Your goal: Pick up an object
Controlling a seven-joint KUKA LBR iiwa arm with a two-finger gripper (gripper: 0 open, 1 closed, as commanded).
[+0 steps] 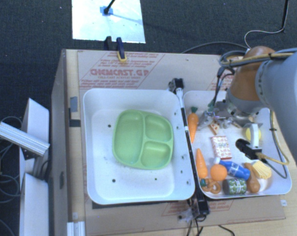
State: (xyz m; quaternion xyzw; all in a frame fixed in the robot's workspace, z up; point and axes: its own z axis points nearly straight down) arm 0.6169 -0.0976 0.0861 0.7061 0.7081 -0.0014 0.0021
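Note:
My gripper (213, 120) hangs low over the far part of the right bin (281, 183), under the grey arm with its orange band (247, 80). A small tan piece (214, 128) lies right under it, and I cannot tell whether it is held. An orange carrot (193, 122) lies just left of the gripper by the bin's left wall. A red and white box (221, 147) sits a little nearer than the gripper.
Crowding the near part of the right bin are a second carrot (201, 163), an orange ball (218, 172), a blue item (235, 169), a dark can (234, 186) and yellow corn (261, 169). The left bin (97, 181) holds a green divided plate (142, 139).

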